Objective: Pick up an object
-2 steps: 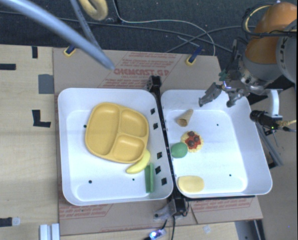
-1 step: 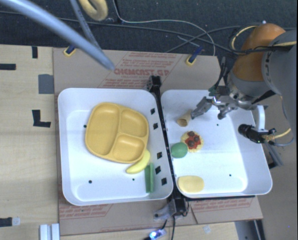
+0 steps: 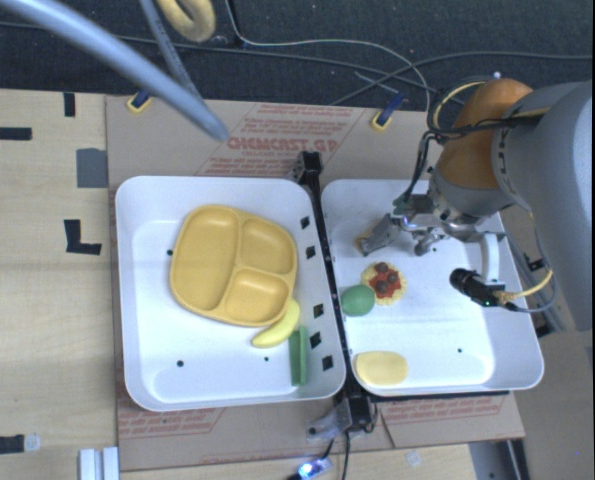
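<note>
The right bin's (image 3: 517, 368) near-right floor lies open (pizza toy (image 3: 385, 281) and green ball (image 3: 357, 300) crowd its left).

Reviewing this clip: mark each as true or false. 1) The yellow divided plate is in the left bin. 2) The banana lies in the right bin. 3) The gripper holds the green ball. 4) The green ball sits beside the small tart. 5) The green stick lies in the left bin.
1) True: the plate lies in the left bin.
2) False: the banana lies in the left bin, at the plate's lower right edge.
3) False: the gripper is above and apart from the green ball, with nothing between its fingers.
4) True: the ball is just left of the tart in the right bin.
5) True: the green stick lies below the banana.
</note>
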### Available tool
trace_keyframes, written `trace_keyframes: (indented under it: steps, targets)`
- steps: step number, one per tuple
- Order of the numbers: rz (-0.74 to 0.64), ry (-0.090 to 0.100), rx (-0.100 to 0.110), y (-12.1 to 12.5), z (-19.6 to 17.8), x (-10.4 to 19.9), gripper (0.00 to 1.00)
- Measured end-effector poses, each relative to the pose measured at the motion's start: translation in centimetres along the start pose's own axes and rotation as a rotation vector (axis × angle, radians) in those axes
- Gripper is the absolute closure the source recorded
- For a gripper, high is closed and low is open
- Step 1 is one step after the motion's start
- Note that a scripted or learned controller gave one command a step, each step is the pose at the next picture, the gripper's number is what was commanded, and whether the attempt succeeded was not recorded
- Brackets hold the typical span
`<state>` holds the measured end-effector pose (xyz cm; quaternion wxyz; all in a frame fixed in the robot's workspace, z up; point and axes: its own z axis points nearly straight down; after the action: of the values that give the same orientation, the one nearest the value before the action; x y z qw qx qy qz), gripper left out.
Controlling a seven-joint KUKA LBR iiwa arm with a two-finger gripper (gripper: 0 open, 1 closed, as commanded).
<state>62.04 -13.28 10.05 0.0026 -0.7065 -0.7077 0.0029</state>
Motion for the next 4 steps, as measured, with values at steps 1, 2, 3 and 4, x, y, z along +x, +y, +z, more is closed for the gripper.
trace_keyframes:
  steps: [1,2,3,4]
  targets:
    - [0.000,-0.002,-0.007,0.0,1.6,0.0,0.00]
    - [-0.001,-0.002,-0.010,0.1,0.4,0.0,1.00]
    - [0.000,0.000,-0.013,-0.2,-5.8,0.3,1.00]
    - [0.000,0.000,-0.012,0.4,-10.2,0.3,1.00]
